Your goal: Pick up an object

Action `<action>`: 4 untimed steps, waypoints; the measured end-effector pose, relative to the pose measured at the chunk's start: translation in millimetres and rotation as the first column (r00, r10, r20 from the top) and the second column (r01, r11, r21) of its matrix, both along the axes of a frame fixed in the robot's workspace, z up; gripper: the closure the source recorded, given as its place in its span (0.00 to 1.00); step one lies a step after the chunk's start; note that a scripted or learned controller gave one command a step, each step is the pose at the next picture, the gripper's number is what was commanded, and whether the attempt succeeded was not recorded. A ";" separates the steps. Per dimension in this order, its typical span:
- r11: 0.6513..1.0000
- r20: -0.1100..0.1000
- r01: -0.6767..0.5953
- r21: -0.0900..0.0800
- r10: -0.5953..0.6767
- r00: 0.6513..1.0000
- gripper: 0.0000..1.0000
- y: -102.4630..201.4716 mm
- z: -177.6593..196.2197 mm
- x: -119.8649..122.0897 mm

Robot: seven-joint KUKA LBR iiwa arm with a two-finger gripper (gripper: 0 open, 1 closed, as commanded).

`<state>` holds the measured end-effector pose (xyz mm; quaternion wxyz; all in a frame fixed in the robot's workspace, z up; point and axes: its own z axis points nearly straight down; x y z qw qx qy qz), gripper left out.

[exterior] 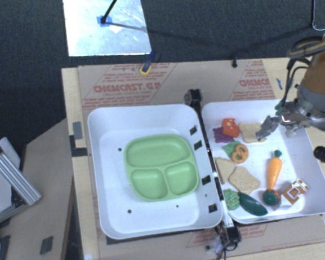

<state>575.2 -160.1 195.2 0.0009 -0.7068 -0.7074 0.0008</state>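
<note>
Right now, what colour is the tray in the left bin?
Light green. The tray shows best in the camera view, lying in the left bin.

One fixed camera, mounted high above the surface (pixel 118 79), looking down at a slant. Far enough off to take in both bins: left bin (pixel 103 132), right bin (pixel 309 159), plus dark floor beyond the far edge. Arm (pixel 319 79) enters from frame right.
</note>
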 end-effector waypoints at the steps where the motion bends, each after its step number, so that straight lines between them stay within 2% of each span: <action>1: 1.000 0.000 0.000 0.001 0.000 1.000 0.00 -0.6 -62.3 -2.1; 2: 1.000 0.006 0.000 0.003 0.000 1.000 0.00 0.4 -109.0 0.4; 3: 1.000 0.018 -0.001 0.000 0.001 1.000 1.00 -0.3 -93.1 4.1; 4: 1.000 0.006 -0.003 -0.002 0.003 1.000 1.00 3.6 -48.6 1.4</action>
